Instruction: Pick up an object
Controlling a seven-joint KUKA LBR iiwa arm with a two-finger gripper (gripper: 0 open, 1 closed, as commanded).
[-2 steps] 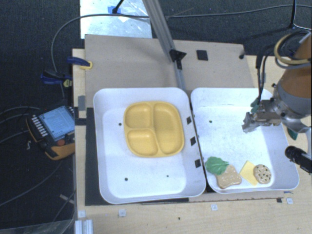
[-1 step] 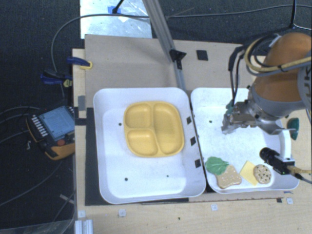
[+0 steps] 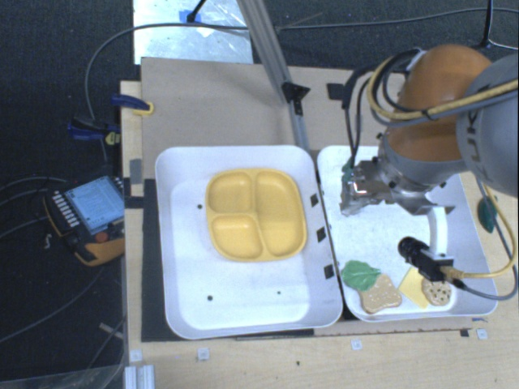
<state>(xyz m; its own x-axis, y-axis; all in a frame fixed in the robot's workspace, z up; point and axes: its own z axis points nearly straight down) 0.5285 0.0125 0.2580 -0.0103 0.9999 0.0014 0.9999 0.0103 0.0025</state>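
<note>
A tan bench [image 3: 219, 104] stands on dark carpet [image 3: 57, 47], cables [image 3: 105, 43] trailing and a handheld pendant [image 3: 85, 217] lying at its left.

one fixed camera – above bench [image 3: 219, 96] | looks down aslant | both bins [image 3: 243, 298] framed – mid-range

Both bins [image 3: 243, 298] look like smooth white plastic with a faint sheen. The yellow tray [image 3: 255, 215] in the left bin is glossy plastic. Under the bins lies matt brown board [image 3: 211, 104]; beyond it, dark rough carpet [image 3: 57, 71].
</note>
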